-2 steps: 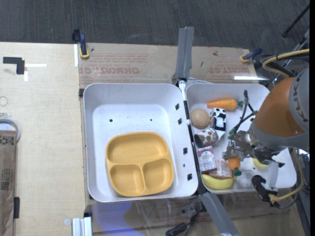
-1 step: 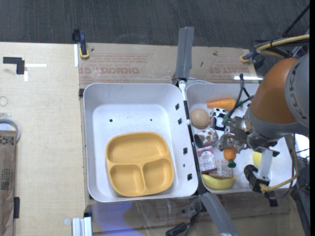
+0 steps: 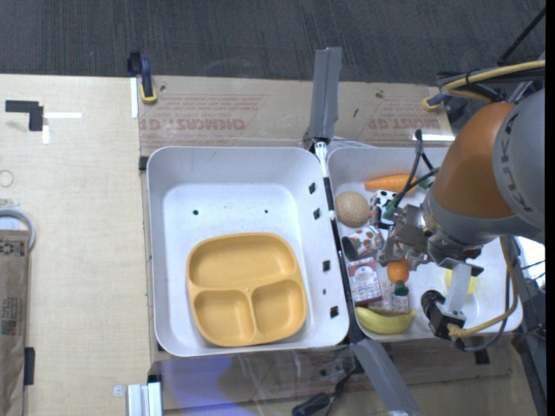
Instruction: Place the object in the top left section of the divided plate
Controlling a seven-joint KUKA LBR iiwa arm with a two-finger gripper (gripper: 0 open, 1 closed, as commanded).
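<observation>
the arm [image 3: 486, 172] reaches over the right bin [image 3: 520, 315], its tool [image 3: 401, 248] low among the clutter near that bin's left wall. whether the tool is apart or together i cannot tell, since the wrist hides it from above. this looks like the picking step: nothing is visibly held, and the divided plate [image 3: 247, 289] in the left bin [image 3: 173, 198] carries nothing yet.

which object is meant is not certain; judging by the tool's place, a small orange piece [image 3: 398, 272] just below it is the likeliest. around it lie a tan egg-shaped thing [image 3: 351, 208] towards the bin's far left corner, a carrot [image 3: 388, 182] along the far wall, a banana [image 3: 385, 321] at the near edge, and a printed red and white packet [image 3: 366, 282] between them.

the plate is matte yellow plastic with rounded corners: 1 long section across the far side and 2 smaller ones on the near side. the bins are smooth white with shallow sloped walls.

the next move, as i judge it, calls for a firm hold, a lift clear of the wall between the bins, then travel to the plate's far left part.
</observation>
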